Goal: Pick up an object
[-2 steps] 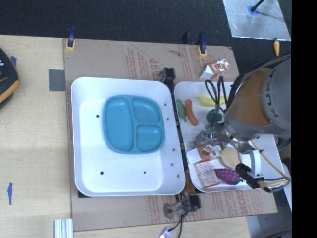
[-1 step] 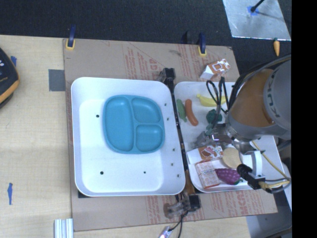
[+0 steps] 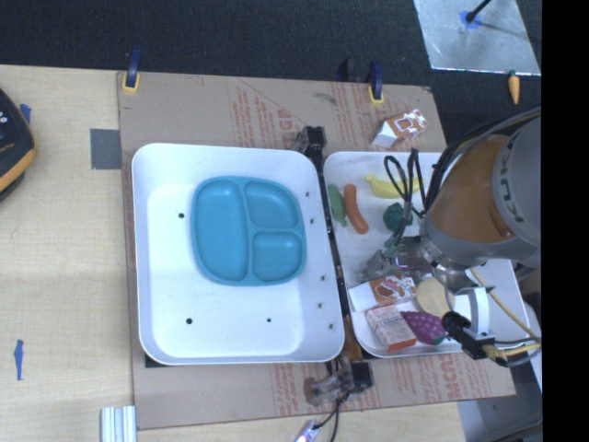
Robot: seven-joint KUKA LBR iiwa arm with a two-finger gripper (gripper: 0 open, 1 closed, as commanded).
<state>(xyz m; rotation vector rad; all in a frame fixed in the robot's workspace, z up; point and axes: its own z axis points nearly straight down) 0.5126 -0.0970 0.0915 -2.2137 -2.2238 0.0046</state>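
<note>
Working over the crowded right bin (image 3: 363, 166), you need the gripper (image 3: 398, 258), whose finger spread I cannot tell, centred on one item, say the orange carrot (image 3: 355, 208), clear of neighbours.

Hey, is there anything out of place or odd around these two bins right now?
Yes. A small orange and white packet lies on the cardboard sheet just beyond the right bin, outside both bins. The other small items sit inside that bin, and the blue divided plate sits flat in the left bin.
</note>
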